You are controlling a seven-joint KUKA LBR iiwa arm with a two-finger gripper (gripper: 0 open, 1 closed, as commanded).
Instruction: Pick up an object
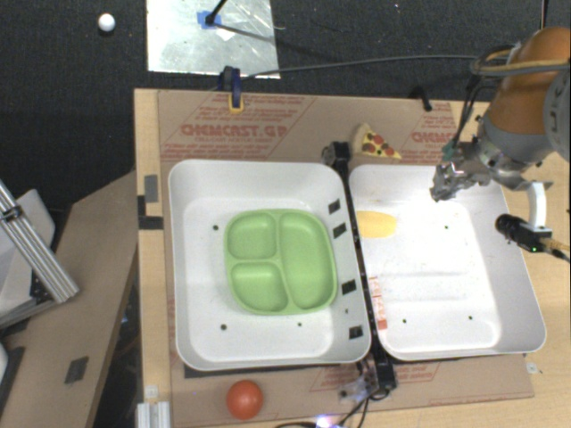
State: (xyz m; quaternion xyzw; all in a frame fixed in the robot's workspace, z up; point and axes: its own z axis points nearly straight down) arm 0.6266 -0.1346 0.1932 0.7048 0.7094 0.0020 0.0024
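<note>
1. Far left, off the bench (268, 114): a metal rail (36, 252) leans at a slant, and a small white ball (107, 22) lies on the dark backdrop above.
2. Front edge of the bench, just below the left bin: an orange-red ball (244, 399) lies outside both bins.
3. Left bin (192, 185): a green tray (280, 260) with three compartments lies flat in the middle. None of the compartments holds anything.
4. Back of the bench, just beyond the seam between the bins: a toy pizza slice (376, 143) lies outside the bins.
5. Right bin (464, 328): a flat yellow piece (376, 226) lies near its left wall, toward the back. It is the only loose thing in this bin and the likeliest pick target.
6. End effector (444, 184): it hangs over the back of the right bin, to the right of the yellow piece and apart from it. Whether it is spread or pressed together cannot be told at this size. Nothing shows between its tips.
7. Far right: the grey arm (526, 105) with its orange band reaches in over the bin's back corner.
8. Task status, as a judgement: no object is lifted. Left to do: line up over a target, descend, close, raise.
</note>
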